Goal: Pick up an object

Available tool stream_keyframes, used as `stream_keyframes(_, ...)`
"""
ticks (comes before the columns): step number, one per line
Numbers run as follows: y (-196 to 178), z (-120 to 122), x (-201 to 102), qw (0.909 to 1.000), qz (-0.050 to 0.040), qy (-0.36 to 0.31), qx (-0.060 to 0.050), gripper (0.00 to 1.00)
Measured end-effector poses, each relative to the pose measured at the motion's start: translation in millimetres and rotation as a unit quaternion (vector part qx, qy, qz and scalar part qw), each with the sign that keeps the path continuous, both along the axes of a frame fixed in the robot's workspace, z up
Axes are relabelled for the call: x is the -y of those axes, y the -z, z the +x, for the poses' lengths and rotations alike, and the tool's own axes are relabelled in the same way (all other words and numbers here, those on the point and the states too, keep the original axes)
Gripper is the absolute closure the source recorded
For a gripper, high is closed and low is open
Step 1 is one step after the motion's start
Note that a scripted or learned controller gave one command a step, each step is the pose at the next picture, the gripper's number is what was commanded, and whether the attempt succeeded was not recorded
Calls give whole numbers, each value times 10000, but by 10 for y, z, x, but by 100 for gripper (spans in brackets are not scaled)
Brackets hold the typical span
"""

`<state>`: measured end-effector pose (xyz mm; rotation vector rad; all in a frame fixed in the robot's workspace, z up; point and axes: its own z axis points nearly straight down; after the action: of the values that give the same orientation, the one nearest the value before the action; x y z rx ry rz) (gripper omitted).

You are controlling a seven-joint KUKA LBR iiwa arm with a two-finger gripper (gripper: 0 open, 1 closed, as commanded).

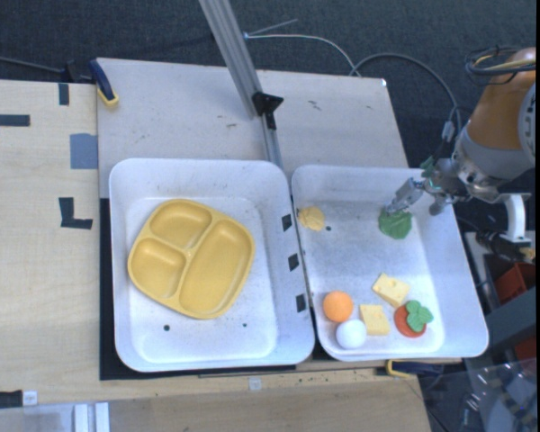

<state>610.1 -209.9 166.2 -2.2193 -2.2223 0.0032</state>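
Down in the right bin [450, 241], near its upper right side, a green leafy toy vegetable [396, 225] lies on the bin floor. Directly above it are the jaws [401, 200] of the grey arm [499, 129], tips touching or just over the green piece's top; whether they are apart or closed on it I cannot tell, as the fingers blur into one grey shape.

Other pieces share this bin. A small yellow lump [311, 218] sits by the left wall, well apart from the green piece. Along the lower edge cluster an orange ball [338, 306], a white ball [350, 334] touching it from below, two yellow cheese-like wedges [391, 289] and a red tomato with a green top [412, 319].

Beside it, the left bin [130, 331] holds a yellow divided plate [191, 257], lying flat with three compartments. Both bins rest on the bench [36, 241], where a silver pole [229, 39] crosses overhead.
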Motion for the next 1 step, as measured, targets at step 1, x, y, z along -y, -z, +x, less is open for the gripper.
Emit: stream_keyframes(1,-98,1,-4,10000,1,-3,0,100)
